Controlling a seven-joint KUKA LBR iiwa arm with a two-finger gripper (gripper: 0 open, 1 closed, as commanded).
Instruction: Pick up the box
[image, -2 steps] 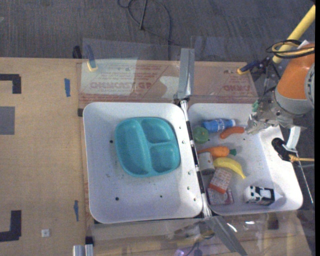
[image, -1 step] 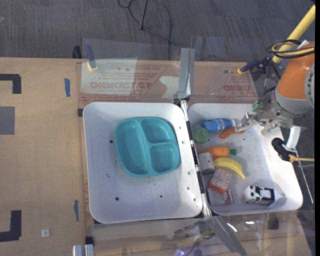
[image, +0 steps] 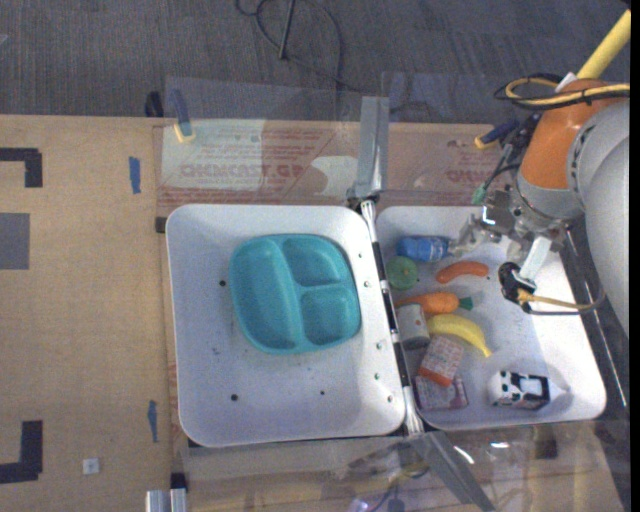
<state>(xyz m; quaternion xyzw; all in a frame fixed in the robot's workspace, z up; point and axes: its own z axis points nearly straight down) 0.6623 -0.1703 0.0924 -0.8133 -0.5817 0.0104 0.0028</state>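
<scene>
While the left bin (image: 200, 400) holds a teal tray (image: 296, 293), the right bin (image: 570, 375) has the box (image: 441, 360), banana (image: 462, 331), bottle (image: 422, 247); gripper (image: 500, 232) state unclear.

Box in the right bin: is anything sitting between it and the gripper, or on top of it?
Nothing lies on the box. Between it and the gripper lie a red pepper, a carrot and a banana. The banana lies close against the box's far edge.
</scene>
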